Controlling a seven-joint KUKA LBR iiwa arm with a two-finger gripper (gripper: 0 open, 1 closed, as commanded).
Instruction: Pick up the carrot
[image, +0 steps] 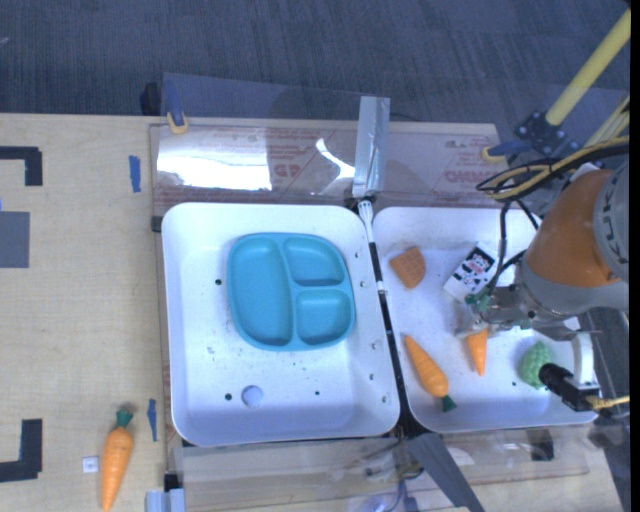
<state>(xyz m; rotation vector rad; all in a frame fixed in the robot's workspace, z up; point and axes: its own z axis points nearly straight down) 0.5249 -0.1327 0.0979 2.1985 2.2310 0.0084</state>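
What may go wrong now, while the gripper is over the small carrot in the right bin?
The gripper is right above the small carrot, so a poor grasp may slip off its narrow tip. A bigger carrot lies close by and may get knocked. A third carrot lies outside the bins, so the target is unclear.

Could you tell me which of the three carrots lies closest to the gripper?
The small carrot in the right bin, directly under the gripper. The larger carrot lies further left by the divider, and the third is outside on the bench.
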